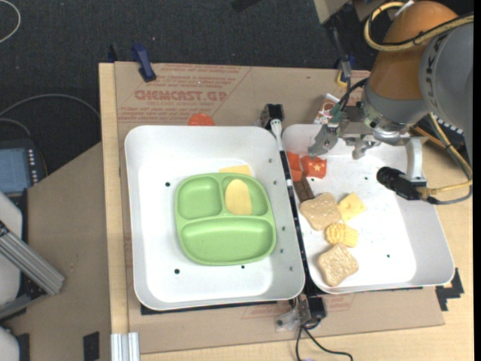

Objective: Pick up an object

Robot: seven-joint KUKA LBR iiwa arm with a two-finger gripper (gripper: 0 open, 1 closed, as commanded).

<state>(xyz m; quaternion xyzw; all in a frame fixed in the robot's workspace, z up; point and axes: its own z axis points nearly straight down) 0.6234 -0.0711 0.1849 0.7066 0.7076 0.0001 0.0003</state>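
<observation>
Two white bins (143, 201) below us, gripper (322, 145) hovering with jaws apart over the red block (315, 167) at the right bin's far-left corner, which we judge light, stiff, best pinched across flat sides.

A grey robot arm (443, 59) with an orange band reaches in from the right, wrist bent downward. Below the wrist, its two-finger gripper (342, 143) points down, fingers spread apart, gripping nothing.
</observation>
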